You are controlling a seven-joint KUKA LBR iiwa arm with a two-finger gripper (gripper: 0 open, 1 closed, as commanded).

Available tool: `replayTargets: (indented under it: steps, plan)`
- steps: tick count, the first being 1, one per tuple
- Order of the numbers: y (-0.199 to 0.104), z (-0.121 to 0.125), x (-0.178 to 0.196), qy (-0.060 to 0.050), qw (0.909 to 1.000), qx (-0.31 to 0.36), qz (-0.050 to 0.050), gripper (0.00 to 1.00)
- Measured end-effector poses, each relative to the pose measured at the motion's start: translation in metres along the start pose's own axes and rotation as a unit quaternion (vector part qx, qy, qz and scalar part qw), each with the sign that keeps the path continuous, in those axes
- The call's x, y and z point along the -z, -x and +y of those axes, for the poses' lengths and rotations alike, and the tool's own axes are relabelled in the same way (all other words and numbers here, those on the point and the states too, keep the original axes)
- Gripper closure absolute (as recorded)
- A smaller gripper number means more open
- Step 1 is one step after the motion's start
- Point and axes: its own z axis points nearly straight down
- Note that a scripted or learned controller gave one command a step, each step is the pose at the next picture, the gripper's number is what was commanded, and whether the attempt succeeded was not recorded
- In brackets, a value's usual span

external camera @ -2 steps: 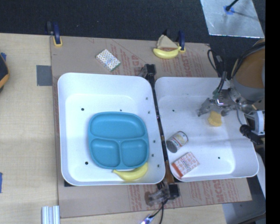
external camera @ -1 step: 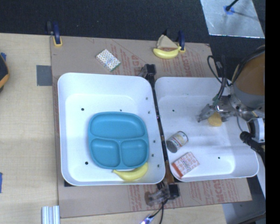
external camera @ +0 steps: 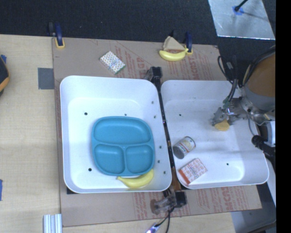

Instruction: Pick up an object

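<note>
Gripper (external camera: pixel 223 119), item 1: lowered into the right bin (external camera: pixel 209 181) at its far right side, fingers closed around a small yellow piece (external camera: pixel 223 125), apparently the chosen pick; can (external camera: pixel 184 146) and packet (external camera: pixel 192 171) lie apart, nearer left.

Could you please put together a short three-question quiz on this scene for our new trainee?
1. True or false: the blue plate lies in the left bin.
2. Which thing lies nearest the gripper? A) the can B) the small yellow piece C) the packet
3. Fill in: the banana in the left bin lies against the plate's ____ edge.

Key: 1 true; 2 B; 3 front (the edge nearest the bottom of the camera view).
</note>
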Motion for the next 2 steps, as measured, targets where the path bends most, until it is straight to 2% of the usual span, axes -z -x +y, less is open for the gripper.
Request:
replayTargets:
  steps: [1,2]
  plan:
    - [-0.054,0.022,0.051,0.002,1.0,0.0,0.001,1.0]
    - [-0.116,0.044,0.122,0.002,1.0,-0.001,0.001,1.0]
